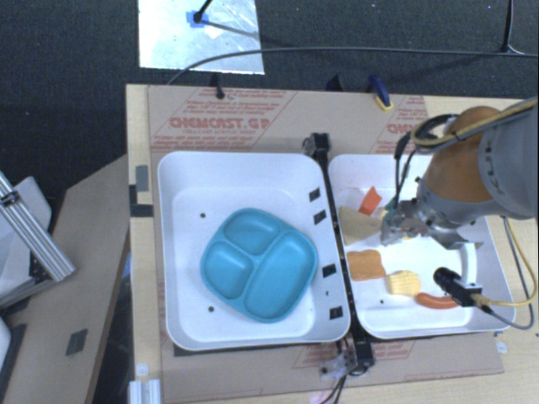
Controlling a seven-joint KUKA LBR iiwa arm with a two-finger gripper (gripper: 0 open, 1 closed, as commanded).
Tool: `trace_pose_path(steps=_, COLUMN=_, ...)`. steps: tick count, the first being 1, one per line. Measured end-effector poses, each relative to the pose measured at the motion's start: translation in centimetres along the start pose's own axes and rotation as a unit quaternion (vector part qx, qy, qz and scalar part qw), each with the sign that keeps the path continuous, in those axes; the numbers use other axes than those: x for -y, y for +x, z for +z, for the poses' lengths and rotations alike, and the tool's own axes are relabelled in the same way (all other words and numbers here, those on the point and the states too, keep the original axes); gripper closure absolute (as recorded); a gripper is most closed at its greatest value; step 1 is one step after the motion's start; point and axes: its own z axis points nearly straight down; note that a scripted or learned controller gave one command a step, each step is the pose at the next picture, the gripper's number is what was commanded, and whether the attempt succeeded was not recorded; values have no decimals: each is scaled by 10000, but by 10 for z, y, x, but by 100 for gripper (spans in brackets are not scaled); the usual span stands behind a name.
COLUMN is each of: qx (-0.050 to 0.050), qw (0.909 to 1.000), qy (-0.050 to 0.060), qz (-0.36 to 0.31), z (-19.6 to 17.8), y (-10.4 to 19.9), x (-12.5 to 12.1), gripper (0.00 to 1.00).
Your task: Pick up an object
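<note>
Camera view: gripper (392, 225) low in right bin (370, 322); open or closed, cannot tell.
Nearest item: tan wedge (358, 222), probably light, stiff.
Hold: likely across thin edges.

Fixed overhead camera, slanted down.
It takes in both white bins (173, 251), with the arm (472, 175) entering from the right.

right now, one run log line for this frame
phase: reaching | gripper: low in right bin, beside tan wedge | held: nothing seen | blue tray: left bin
</note>
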Motion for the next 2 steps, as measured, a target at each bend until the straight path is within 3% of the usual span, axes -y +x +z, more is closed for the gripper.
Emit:
trace_pose_path(steps=1, qx=4, qw=10000, qy=-21, qz=9, z=-54, y=-2, x=9, gripper=100)
trace_pose_path(steps=2, qx=7, qw=10000, qy=-35, qz=-15, z=-117, y=-2, x=2, gripper=100)
